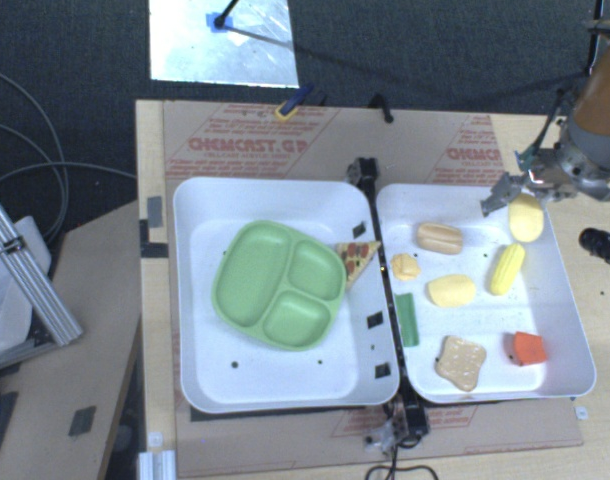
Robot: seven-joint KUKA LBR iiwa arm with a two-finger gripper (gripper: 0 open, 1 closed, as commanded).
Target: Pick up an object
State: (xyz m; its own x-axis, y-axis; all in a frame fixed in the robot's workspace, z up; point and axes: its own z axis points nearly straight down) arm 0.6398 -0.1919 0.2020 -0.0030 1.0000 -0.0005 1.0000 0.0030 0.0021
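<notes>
My gripper [513, 204] hangs over the far right corner of the right bin [575, 368], open, with nothing seen between its fingers. Just beneath and to its right lies a pale yellow rounded fruit [526, 220]. Further objects in that bin: a tan bun [440, 237], a corn cob [506, 269], a yellow lump [452, 290], a small yellow piece [406, 266], a slice of toast [460, 361], an orange-red block [528, 348] and a green stick [406, 320] along the left wall.
The left bin [200, 368] holds a green divided plate [280, 283] and a pizza slice [357, 258] by the divider. A dark clamp [365, 171] sits at the far end of the divider. Cables cross the dark floor beyond the bench.
</notes>
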